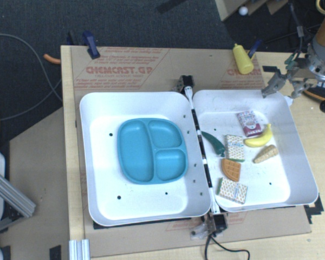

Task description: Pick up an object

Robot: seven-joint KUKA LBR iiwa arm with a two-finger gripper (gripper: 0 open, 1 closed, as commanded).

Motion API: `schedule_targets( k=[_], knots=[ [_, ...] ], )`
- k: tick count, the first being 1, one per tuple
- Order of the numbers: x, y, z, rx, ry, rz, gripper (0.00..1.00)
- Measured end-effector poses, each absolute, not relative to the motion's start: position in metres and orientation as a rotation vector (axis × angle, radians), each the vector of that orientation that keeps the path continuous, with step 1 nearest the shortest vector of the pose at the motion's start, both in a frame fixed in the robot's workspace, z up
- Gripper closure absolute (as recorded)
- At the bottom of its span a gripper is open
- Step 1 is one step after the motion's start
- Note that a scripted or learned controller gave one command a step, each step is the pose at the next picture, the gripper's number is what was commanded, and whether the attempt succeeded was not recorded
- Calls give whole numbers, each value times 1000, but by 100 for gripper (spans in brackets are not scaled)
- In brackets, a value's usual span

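Six small things in the right bin [292, 183], none yet lifted. Nearest the camera, a cracker pack [232, 190]; just beyond it an orange waffle [231, 169], then a second pack [235, 147] with a green pod [213, 142] slanting to its left. Further right, a cone [265, 154] lying just below a banana [259, 138] (the two nearly touching). Beyond the banana, a pink packet [248, 123], farthest of the pile. In the left bin [97, 161], a blue divided tray [151, 149] and nothing else.

At the far right corner of the right bin, the gripper [285, 84], fingers splayed wide and empty, hanging over the rim rather than over any item. Beyond the bins on the board, a yellow bottle [242, 59].

Relation that matters: everything lies toward the near-left of the gripper, with the pink packet closest and the banana next. Packet's long axis runs roughly near-far; banana's runs left-right, curving up at its right end. Likely a short reach inward and down, with a wrist turn to close across the chosen item's short side.
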State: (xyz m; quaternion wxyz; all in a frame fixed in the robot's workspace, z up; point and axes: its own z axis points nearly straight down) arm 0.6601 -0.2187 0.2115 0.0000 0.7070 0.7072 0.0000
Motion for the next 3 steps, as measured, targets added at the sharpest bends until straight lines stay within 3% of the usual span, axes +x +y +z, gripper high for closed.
schedule_targets(
  k=[1, 2, 3],
  knots=[
    [574, -178, 101, 2223, 2221, 0, 0],
    [624, -147, 85, 2219, 2222, 2, 0],
    [625, -147, 97, 2217, 2220, 4, 100]
  ],
)
